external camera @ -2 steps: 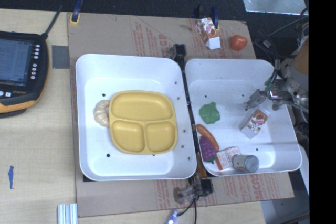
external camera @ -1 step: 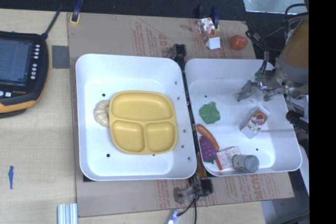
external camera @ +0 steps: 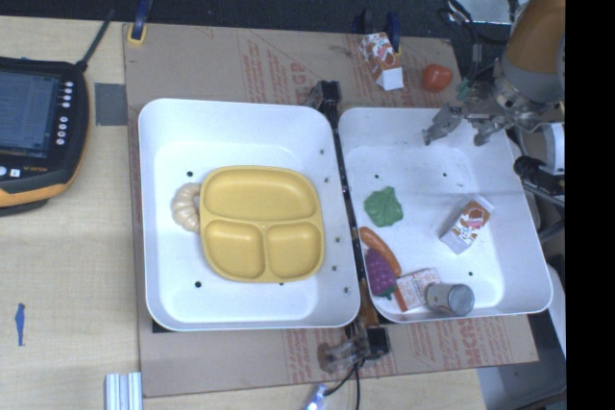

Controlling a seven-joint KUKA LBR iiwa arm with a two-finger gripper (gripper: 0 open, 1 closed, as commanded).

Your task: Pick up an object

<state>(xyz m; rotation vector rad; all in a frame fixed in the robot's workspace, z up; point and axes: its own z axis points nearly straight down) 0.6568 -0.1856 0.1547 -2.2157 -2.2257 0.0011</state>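
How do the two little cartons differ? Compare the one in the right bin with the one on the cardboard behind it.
The carton in the right bin lies tilted on the bin floor, while the carton on the cardboard sits outside both bins, beyond the right bin's far rim. The bin carton looks larger in this view and shows a mostly white face; the outside one shows more orange-red. Both are small printed boxes in white and orange-red.

Divided tray (external camera: pixel 260 223) in left bin (external camera: pixel 163 197) with bread roll (external camera: pixel 184 205) touching its left edge; in right bin (external camera: pixel 500 197), leafy piece (external camera: pixel 383 205) left of carton (external camera: pixel 466 226), can (external camera: pixel 450 299) near front wall.
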